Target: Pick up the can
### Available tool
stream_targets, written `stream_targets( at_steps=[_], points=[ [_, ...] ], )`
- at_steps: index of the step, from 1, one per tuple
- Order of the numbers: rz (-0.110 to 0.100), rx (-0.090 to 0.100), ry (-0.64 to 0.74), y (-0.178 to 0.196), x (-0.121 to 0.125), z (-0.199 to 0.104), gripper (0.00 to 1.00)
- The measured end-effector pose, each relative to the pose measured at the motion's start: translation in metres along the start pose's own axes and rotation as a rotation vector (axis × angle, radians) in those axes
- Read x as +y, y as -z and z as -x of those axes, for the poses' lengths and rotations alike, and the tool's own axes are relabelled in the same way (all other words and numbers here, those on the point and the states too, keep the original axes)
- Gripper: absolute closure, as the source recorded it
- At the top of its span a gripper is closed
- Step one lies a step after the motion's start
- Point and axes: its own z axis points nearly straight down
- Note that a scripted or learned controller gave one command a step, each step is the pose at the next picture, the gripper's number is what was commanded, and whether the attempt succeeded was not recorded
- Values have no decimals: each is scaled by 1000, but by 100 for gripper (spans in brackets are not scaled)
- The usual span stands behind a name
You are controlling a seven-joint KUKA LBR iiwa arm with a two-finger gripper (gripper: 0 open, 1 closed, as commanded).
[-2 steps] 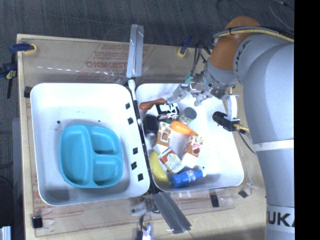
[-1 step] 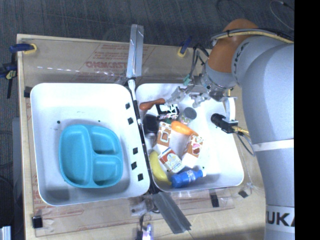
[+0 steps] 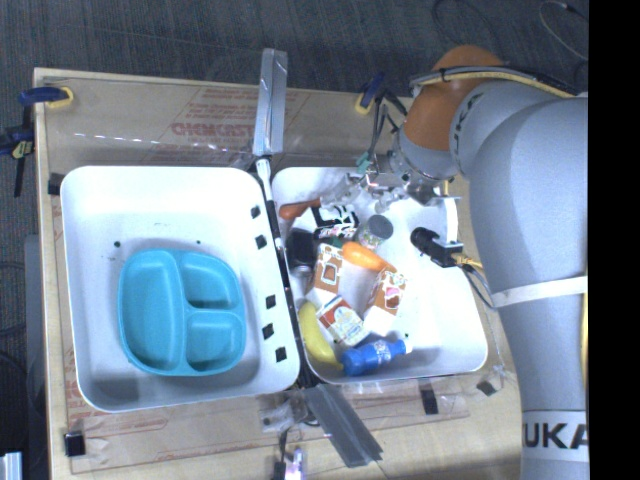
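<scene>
Camera view: gripper [image 3: 368, 190] low over right bin [image 3: 455, 343] clutter

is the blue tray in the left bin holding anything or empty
Empty: the blue tray lies flat in the left bin, and all three compartments show bare blue.

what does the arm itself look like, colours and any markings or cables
The arm is bulky, with smooth rounded light-grey casings. An orange band circles it above the wrist, and a pale ring marks a joint lower down. Black letters "UKA" show near the base. Thin cables run by the wrist to the small metallic gripper.
</scene>
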Motion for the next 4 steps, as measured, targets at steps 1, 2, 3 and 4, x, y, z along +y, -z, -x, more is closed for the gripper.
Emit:
stream_targets(
  at_steps=[1,2,3,4],
  points=[
    [9,2,8,14,5,-3,100],
    [4,3,8,11,3,-3,0],
    [12,-6,-63,2,-75,-17,0],
    [-24,-3,-169,35,-73,3,0]
  ],
)
